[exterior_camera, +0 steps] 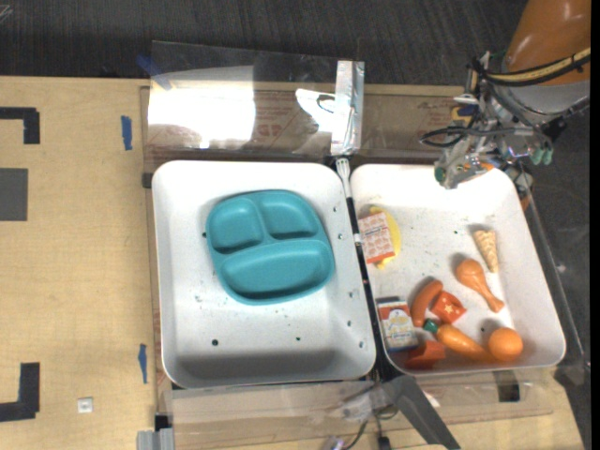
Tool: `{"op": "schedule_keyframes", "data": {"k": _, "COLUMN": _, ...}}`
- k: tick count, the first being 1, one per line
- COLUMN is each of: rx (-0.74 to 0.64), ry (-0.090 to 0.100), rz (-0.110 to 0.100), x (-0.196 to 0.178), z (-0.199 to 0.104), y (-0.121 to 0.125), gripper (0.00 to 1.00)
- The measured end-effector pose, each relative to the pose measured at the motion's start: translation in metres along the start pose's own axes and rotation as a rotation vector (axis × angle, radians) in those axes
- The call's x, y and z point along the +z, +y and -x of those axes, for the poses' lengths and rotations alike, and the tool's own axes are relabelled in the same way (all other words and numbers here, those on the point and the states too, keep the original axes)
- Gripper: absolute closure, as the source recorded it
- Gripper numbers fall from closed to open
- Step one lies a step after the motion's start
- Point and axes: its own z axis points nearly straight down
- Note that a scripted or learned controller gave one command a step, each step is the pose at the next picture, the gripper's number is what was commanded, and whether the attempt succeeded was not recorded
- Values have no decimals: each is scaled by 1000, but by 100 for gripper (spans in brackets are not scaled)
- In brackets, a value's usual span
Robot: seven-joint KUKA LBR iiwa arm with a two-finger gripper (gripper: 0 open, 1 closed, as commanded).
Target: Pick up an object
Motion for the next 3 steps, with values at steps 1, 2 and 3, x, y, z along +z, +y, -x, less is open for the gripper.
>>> {"op": "schedule_keyframes", "data": {"k": 1, "rx": 1, "ry": 13, "rz": 4, "x": 8, "z": -3, "y": 0, "gripper": 0}}
{"op": "schedule_keyframes", "data": {"k": 2, "rx": -96, "ry": 11, "rz": 4, "x": 132, "z": -19, "y": 38, "gripper": 0}}
{"op": "schedule_keyframes", "data": {"k": 3, "rx": 80, "ry": 12, "rz": 3, "x": 138, "z": -124, "y": 36, "gripper": 0}}
